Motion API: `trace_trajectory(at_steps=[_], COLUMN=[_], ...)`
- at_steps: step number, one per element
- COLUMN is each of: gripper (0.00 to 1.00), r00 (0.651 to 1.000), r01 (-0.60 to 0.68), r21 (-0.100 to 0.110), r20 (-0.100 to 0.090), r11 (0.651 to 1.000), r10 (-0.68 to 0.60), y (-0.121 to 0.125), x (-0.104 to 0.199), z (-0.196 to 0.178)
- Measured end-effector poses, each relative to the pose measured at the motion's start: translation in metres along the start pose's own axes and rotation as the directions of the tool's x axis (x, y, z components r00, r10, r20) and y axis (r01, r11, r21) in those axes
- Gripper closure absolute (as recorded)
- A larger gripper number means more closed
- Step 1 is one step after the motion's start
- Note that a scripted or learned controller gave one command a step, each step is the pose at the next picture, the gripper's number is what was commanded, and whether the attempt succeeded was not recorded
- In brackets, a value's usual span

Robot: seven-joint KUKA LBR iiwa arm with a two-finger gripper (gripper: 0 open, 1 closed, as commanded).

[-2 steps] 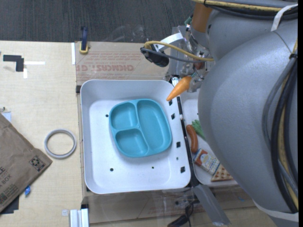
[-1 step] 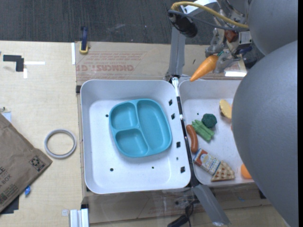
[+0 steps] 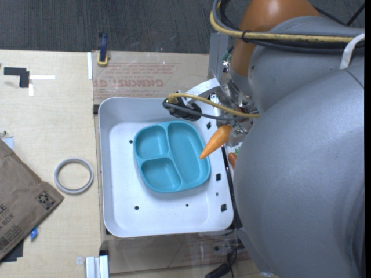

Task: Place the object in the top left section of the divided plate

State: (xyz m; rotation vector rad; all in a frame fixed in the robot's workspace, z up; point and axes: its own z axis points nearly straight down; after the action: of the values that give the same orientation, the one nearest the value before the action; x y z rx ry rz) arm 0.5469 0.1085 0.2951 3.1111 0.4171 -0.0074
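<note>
fingers: the gripper (image 3: 227, 129) sits under the wrist at the white bin's right rim; the fingers themselves are buried in wrist hardware and cable, cannot tell if spread or pressed together
object: orange carrot-shaped toy (image 3: 215, 142), tapered, pointed end down-left, thick end up against the gripper; grip point hidden, so held or just touching is unclear
object location: tip overlaps the right rim of the teal divided plastic plate (image 3: 172, 156), beside its long right section; not in any section
plate: three sections, two smaller on the left, one long on the right; lies tilted in the shallow white bin (image 3: 119, 213); nothing in the top left section
hidden: the big grey arm (image 3: 307, 155) with orange band (image 3: 269, 7) covers the right side of the view; second bin almost fully blocked, only a sliver of rim near the wrist
cables: yellow cable (image 3: 200, 97) and black cable loop over the bin's upper right corner, partly hiding the rim
small orange-red spot: just below the carrot by the arm, too small to identify
surroundings: light wooden surface (image 3: 46, 120) left of the bin; grey ring (image 3: 73, 175) lying flat on it, well apart from the bin; brown paper bag (image 3: 20, 201) at lower left, cut off by the edge
writing: cardboard sheet (image 3: 145, 74) behind the bin, red print upside down, not readable; bag print cut off, reads "BOX"
</note>
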Motion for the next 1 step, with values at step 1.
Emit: trace_trajectory(at_steps=[1], gripper=[1.00], r00=[0.997], r01=[0.073], r21=[0.000], r20=[0.000], r11=[0.997], r10=[-0.073], y=[-0.0698], x=[0.0128], z=[0.0833])
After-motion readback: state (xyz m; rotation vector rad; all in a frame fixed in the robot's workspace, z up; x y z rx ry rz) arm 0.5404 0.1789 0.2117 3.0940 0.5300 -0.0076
